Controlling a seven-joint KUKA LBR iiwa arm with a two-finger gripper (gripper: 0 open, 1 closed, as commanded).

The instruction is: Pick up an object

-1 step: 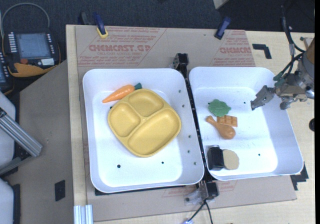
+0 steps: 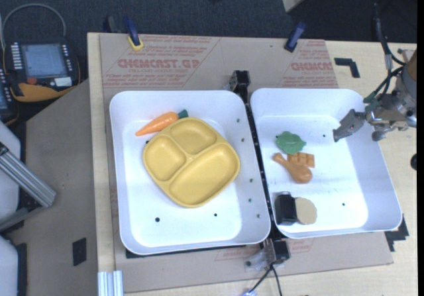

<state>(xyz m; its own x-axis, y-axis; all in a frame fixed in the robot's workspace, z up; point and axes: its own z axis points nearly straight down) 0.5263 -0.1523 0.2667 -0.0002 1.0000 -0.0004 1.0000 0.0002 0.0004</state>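
Two white bins side by side on a cardboard-topped bench. In the left bin [image 2: 126,175]: a yellow divided plate [image 2: 191,169] in the middle, and a toy carrot [image 2: 157,123] just past its far-left edge, touching or nearly touching the rim.

In the right bin [image 2: 377,189]: a green broccoli-like toy [image 2: 289,142] near the centre, touching a small orange block [image 2: 305,159] and a tan drumstick-shaped piece [image 2: 294,169] lying slantwise just nearer. Near the near-left corner, a black block [image 2: 286,208] against a beige round disc [image 2: 305,211].

Gripper [image 2: 348,127] poised over the far-right part of the right bin, apart from every toy. One grey finger visible, pointing down and left; spread of the fingers impossible to tell from this angle. Nothing seen in its grasp.

Likely target: the cluster at the bin's centre, closest to the gripper. Probably light plastic, stiff, smooth and somewhat slippery. Drumstick best taken across its narrow shaft, not the bulbous end. Broccoli lumpy, apt to roll or squirt out under an off-centre pinch. Crowding of the three pieces a risk: fingers landing on a neighbour instead of around one piece. Disc flat and low, hard to get fingers under.
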